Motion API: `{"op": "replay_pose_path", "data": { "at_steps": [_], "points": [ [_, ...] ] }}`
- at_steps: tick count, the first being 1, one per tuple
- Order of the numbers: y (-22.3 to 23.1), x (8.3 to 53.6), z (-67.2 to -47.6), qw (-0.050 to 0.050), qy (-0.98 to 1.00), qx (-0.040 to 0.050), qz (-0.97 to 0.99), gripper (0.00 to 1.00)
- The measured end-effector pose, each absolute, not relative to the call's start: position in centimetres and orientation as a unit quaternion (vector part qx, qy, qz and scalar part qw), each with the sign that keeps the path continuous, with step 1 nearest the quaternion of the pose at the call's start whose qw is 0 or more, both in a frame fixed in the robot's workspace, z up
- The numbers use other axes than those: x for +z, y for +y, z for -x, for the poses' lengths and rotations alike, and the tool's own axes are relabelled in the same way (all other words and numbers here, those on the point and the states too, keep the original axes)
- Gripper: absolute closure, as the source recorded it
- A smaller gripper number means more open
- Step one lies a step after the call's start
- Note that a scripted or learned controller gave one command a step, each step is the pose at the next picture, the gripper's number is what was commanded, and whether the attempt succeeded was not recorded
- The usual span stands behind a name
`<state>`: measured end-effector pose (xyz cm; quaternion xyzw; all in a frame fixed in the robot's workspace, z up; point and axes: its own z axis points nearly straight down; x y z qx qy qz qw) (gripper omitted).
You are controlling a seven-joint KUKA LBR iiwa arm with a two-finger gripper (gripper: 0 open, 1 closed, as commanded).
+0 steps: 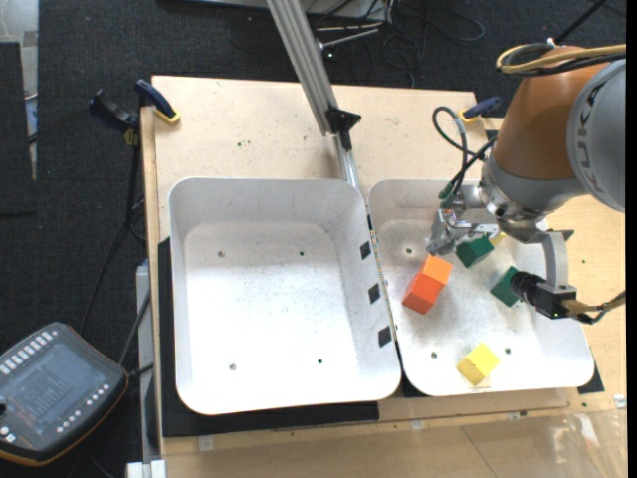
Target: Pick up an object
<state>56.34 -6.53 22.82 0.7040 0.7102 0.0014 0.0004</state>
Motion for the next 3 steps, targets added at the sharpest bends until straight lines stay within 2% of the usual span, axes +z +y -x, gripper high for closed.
{"op": "replay_pose_path", "data": {
  "at_steps": [1,2,3],
  "points": [
    [-1.8,22.2,-57.6,0.000,0.710,0.0007,-0.704,1.00],
    [3.1,23.4,-57.7,0.000,0.710,0.0013,-0.704,1.00],
    [8.2,22.5,-59.1,0.000,0.710,0.0009,-0.705,1.00]
  ]
}}
